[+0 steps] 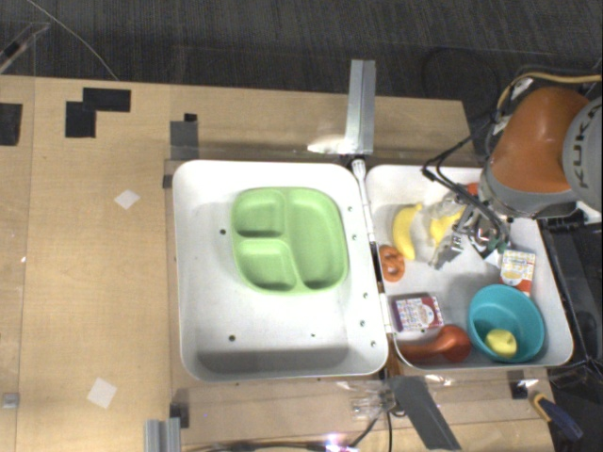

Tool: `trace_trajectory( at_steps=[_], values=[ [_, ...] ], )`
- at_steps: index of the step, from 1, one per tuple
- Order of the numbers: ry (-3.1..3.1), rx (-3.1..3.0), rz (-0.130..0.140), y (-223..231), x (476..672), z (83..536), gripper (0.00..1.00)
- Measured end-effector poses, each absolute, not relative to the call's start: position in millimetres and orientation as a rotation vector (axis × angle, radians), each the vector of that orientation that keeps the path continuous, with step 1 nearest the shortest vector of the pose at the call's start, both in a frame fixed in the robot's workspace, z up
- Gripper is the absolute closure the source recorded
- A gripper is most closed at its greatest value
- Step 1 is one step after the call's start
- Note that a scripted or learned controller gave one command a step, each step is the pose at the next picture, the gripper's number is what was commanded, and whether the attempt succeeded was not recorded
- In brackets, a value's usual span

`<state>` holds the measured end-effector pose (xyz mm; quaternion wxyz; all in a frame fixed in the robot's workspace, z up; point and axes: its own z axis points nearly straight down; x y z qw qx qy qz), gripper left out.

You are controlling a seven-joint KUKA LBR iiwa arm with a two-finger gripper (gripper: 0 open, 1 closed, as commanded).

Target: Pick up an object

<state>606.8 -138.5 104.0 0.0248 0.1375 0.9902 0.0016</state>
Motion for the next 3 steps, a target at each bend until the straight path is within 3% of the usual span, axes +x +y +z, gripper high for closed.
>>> trace_trajectory(
  at_steps=[1,2,3],
  values=[
    [3.086,0.513,0.003,-105.5,570.3,89.3,0.0],
    [3.092,0.498,0.001,-147.0,651.5,87.5,0.0],
    [3.06,0.654,-0.001,-185.6,633.0,115.0,0.0]
  ],
)
